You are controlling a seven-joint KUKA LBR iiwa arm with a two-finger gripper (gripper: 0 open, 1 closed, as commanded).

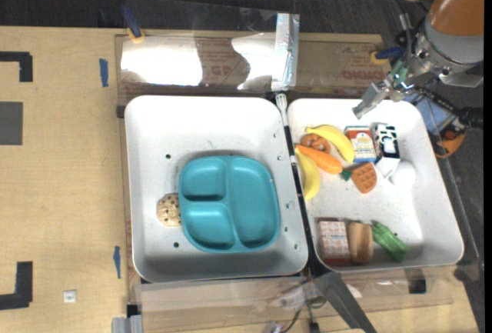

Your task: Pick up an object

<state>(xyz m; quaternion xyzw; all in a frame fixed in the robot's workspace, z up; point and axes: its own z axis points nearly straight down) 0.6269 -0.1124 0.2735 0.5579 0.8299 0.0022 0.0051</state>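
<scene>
Camera view: the claw [374, 98] hangs at the far rim of the right bin [442, 208], near its far right corner, carrying nothing; whether its fingers are parted I cannot tell, since they blur into one grey wedge.

Just below and left of the claw lie a banana [332, 137], a carrot [323, 160] and a small red-and-white carton [360, 144], crowded and touching. The carton looks the likeliest pick: light, stiff, flat-sided, best taken across its narrow sides. The banana is curved and probably slick.

Well to the claw's left, the left bin [154, 124] holds a teal divided plate [228, 202] with a cookie [168, 209] beside it. The arm is cut off at the frame's right edge.
</scene>
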